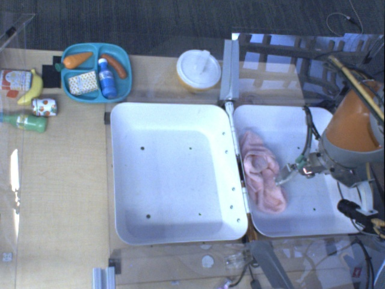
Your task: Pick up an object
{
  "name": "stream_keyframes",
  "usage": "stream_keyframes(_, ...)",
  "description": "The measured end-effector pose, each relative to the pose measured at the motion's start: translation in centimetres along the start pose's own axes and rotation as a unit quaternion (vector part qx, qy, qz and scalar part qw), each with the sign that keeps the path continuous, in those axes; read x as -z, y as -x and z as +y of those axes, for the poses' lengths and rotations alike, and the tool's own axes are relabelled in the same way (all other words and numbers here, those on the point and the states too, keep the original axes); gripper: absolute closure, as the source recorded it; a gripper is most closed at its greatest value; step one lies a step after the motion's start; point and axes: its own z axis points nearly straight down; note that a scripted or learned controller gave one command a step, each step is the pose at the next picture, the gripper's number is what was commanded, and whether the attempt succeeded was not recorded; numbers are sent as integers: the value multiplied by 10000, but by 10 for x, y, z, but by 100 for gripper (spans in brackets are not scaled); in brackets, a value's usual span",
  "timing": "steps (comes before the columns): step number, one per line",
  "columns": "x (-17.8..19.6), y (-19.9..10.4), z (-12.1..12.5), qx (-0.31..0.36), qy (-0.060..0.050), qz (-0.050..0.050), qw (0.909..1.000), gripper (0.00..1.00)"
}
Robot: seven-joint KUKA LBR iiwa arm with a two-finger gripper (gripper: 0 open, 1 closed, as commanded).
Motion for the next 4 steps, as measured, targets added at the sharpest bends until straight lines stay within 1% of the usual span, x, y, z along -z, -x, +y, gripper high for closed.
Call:
stream_keyframes(1,-37,-34,-23,716,79,-47,9974,0)
stream_keyframes(2,-26,-33,-19,720,117,-62,9973,100)
stream_keyframes(3,-25,-33,-19,720,117,-62,9973,0)
stream_keyframes(4,-37,-43,-21,775,83,-50,9969,0)
